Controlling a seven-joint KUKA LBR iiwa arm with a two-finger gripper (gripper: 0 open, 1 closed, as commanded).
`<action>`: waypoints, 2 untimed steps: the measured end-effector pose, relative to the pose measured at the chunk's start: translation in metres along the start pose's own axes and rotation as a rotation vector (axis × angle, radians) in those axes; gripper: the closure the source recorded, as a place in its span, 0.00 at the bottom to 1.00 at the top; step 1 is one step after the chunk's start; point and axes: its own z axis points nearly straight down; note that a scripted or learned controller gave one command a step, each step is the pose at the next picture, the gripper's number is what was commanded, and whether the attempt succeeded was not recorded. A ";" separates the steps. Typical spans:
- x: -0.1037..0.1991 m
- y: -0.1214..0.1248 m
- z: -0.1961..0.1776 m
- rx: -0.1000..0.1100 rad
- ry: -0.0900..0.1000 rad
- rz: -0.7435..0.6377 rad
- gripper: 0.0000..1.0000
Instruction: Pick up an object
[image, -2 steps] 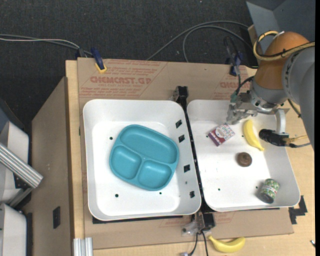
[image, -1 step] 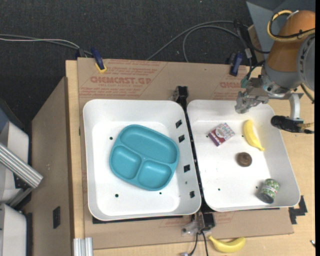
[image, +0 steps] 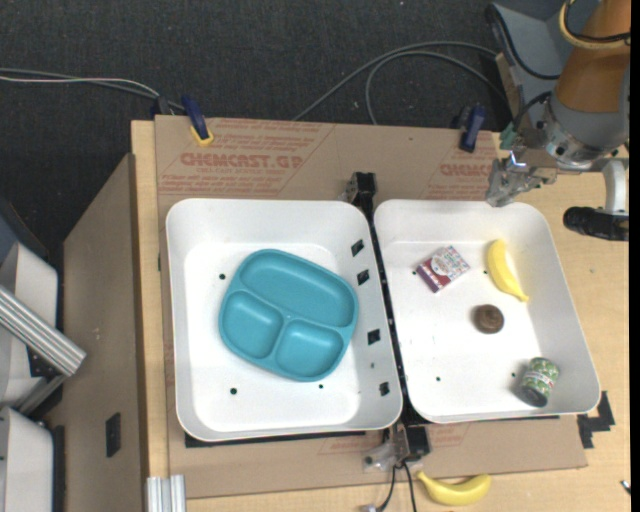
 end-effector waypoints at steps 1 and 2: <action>0.000 0.001 -0.027 0.004 0.001 0.000 1.00; 0.057 -0.010 -0.014 0.012 0.005 -0.004 1.00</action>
